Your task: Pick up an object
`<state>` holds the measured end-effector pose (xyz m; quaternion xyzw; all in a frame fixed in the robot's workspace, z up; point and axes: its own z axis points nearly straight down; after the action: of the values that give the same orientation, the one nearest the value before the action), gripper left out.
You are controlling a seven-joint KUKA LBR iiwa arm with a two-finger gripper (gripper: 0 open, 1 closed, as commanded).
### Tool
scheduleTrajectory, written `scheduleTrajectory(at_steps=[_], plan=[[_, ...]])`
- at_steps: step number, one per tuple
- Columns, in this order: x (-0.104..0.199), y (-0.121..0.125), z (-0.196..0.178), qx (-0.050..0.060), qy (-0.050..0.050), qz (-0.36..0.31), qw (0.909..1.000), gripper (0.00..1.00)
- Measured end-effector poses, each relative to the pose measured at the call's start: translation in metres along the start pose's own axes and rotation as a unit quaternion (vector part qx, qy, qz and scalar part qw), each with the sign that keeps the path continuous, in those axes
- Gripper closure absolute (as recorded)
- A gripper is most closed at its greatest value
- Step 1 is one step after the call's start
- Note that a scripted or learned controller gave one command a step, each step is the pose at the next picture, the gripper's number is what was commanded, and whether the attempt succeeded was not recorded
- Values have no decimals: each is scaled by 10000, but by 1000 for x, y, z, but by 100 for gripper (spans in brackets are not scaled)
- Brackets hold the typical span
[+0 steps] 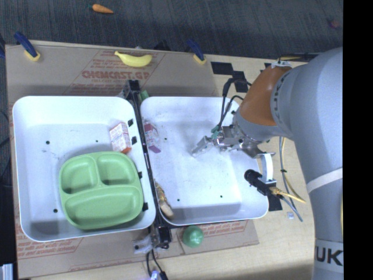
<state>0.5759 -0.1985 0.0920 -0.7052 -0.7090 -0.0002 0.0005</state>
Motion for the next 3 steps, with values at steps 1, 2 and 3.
scheduleTrajectory(at_steps=[1, 2, 3], plan=[[-6, -100, -11, 18, -2, -2, 10000, 0], [-12, -14, 0, 2, 0, 2, 10000, 0], [-12, -14, -10, 6, 5, -13, 10000, 100]])
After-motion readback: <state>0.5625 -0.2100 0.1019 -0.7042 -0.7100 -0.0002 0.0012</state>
